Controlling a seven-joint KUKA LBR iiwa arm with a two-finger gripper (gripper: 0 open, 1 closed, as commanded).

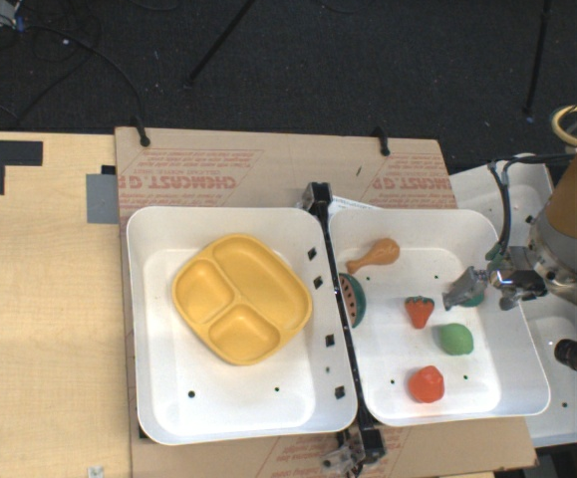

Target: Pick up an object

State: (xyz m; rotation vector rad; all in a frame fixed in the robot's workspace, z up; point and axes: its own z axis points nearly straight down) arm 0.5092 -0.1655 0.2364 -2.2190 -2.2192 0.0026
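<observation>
The right bin (472, 229) holds a brown chicken drumstick (373, 257) at the back, a red strawberry (420, 311) in the middle, a green round piece (455, 340) to its right and a red-orange ball (427, 384) near the front. A watermelon slice (352, 300) leans against the divider. My gripper (467, 290) hangs over the bin's right side, just above and behind the green piece, with nothing seen between its fingers.
In the left bin (168, 406) lies a yellow divided plate (241, 298). A black divider (333, 307) separates the two bins. Cardboard (268, 172) lies under both. The arm's wrist and cables (532, 267) stand at the right rim.
</observation>
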